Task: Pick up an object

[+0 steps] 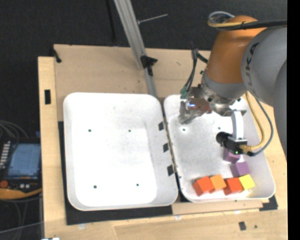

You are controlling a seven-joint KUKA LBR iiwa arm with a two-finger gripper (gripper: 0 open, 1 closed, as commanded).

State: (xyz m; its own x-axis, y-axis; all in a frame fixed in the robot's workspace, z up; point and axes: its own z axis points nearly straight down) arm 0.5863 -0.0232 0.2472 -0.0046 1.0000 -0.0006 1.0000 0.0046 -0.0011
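Several small blocks lie in the near right corner of the right bin: an orange block, a lighter orange block, a red-orange block and a yellow block. A purple block sits just behind them. Another purple block is partly covered by a black fitting on the arm's cable. My gripper hangs over the far left part of the right bin, well away from the blocks. I see nothing in it.
The left bin lies beside the right one, with a row of black clips along the seam. A slanted metal pole crosses the back of the bench. A screen device sits off the bench at left.
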